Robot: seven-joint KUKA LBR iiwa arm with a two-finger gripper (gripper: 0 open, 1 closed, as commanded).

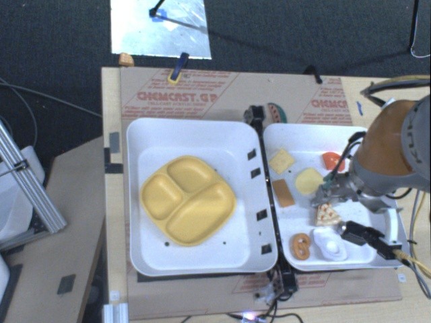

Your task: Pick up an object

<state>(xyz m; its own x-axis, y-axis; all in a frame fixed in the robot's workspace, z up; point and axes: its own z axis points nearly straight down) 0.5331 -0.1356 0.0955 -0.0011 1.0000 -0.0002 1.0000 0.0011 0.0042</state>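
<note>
Reaching in from the right, the grey arm (pixel 397 147) hangs over the right bin (pixel 357 132), its gripper (pixel 328 195) low among the toy foods; I cannot tell how the gripper is set. Just under it lies a pizza slice (pixel 328 214), a tan wedge with red spots. A pale yellow round (pixel 309 180) sits just beside it. The left bin (pixel 145 150) holds a yellow divided plate (pixel 188 200).
</note>
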